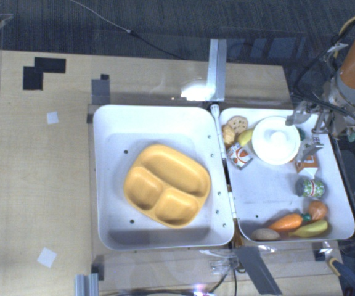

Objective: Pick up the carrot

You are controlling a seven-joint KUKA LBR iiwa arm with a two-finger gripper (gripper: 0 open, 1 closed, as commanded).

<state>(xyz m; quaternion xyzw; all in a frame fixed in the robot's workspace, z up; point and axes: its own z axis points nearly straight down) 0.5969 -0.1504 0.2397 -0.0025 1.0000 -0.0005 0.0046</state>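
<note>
Fixed overhead camera, slanted down on both bins

We see the tray in the left bin, the carrot along the right bin's near edge.

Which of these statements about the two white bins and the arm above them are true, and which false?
1. The orange toy carrot lies in the right white bin. True.
2. The yellow divided plastic plate sits in the right bin. False: it sits in the left white bin.
3. The two-finger gripper holds the carrot. False: the carrot lies apart, at the bin's near edge.
4. A yellow toy banana lies beside the carrot. True.
</note>
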